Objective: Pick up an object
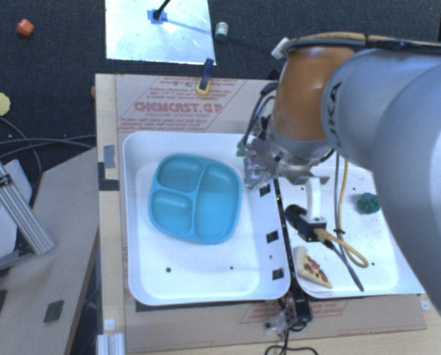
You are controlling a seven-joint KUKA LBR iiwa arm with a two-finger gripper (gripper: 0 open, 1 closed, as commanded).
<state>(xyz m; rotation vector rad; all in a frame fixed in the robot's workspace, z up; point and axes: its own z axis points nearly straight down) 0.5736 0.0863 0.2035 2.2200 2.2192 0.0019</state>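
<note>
Nearest me, a toy pizza slice (pixel 311 267) lies in the right bin's (pixel 387 261) near-left corner. Farther back, a small green lump (pixel 368 203) sits toward that bin's right side. A blue divided plate (pixel 196 198) lies flat in the left bin (pixel 198 276). The gripper (pixel 259 172) hangs over the bins' shared wall, just beside the plate's right rim; I cannot tell whether it is open or closed.
</note>
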